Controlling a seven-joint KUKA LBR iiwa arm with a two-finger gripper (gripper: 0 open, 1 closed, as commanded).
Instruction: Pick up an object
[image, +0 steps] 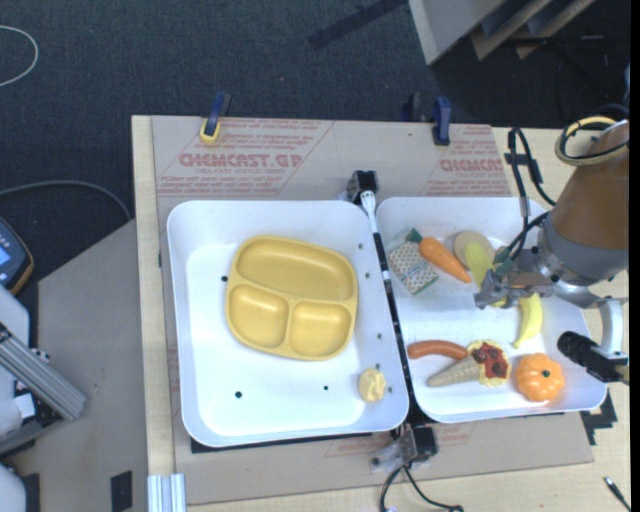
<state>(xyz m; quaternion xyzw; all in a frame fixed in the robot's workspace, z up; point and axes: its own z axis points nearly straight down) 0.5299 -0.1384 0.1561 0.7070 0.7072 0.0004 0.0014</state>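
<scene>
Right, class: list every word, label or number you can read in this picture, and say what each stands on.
"CHEMCAST GP" in red, on the brown board behind the left bin.
Smaller red line beneath it: too blurred to read.
Red print repeated behind the right bin: partly cut off, unreadable.

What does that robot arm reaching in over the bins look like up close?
The arm is a thick rounded column, orange above and grey toward the wrist. Black cables loop along its side. It ends in a small dark metal gripper.
</scene>
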